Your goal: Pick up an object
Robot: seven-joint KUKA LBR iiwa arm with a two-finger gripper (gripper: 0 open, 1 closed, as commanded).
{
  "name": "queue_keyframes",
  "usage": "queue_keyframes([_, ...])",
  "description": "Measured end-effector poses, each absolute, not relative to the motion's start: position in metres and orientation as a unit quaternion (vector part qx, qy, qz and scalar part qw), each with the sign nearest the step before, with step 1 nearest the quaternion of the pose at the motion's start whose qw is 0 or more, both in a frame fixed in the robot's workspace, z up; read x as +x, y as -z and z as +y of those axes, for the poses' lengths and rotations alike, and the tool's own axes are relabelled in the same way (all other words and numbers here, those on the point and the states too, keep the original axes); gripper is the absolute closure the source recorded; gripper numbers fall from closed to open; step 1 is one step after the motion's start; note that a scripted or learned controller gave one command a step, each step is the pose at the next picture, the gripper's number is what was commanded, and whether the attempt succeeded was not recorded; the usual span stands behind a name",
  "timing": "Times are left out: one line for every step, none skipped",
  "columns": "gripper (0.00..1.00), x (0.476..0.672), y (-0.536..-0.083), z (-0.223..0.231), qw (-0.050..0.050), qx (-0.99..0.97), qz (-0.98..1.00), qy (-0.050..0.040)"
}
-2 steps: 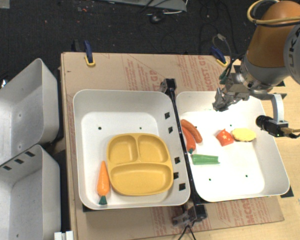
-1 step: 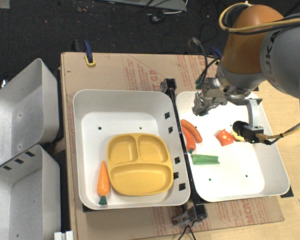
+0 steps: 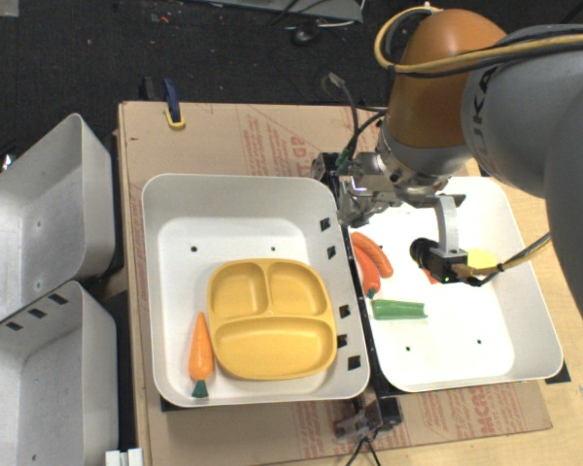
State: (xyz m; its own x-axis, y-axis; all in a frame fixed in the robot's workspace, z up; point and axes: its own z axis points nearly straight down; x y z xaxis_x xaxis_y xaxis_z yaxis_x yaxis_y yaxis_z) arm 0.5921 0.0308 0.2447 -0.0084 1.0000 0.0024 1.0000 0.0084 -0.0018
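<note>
The jaws hang by the left wall of the right bin [image 3: 525,357], near the orange carrots [image 3: 369,258]; we cannot tell if they are clenched or released. So close to that wall, they may strike it or shove the carrots away.

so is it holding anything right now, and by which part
Cannot tell. The gripper hangs by the left wall of the right bin, just above two orange pieces; no hold shows clearly.

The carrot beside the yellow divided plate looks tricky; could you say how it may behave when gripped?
The carrot looks like smooth moulded plastic, so probably stiff, light and slippery. Its round taper may let it roll against the divided plate.
</note>
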Motion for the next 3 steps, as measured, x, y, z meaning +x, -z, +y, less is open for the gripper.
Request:
queue_keyframes([1.00,0.577,-0.244,0.075,0.002,-0.705,-0.710,-0.0004])
queue_keyframes([1.00,0.563,-0.232,0.098,0.001,-0.705,-0.709,-0.0009])
queue_keyframes([0.00,0.564,-0.233,0.097,0.000,-0.707,-0.708,-0.0005])
